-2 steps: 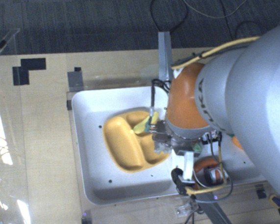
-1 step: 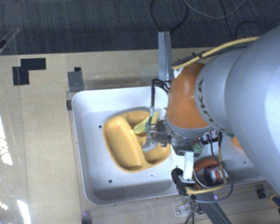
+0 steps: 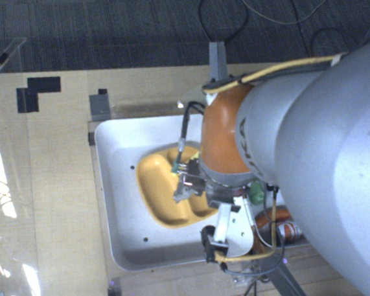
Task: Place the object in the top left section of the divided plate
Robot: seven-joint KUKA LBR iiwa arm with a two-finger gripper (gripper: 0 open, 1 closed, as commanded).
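- Your grey arm with the orange band (image 3: 226, 133) hangs over the yellow divided plastic plate (image 3: 158, 192) in the shallow white bin (image 3: 120, 183).
- You cannot tell the pincer's state.

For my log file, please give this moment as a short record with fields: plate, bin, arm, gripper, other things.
plate: yellow divided plate, lying in the white bin, partly covered by the arm
arm: grey with orange band, reaching over the plate from the right
gripper: mostly hidden under the wrist; finger state cannot be told
other things: a green item and a red-orange item beside the arm, partly hidden
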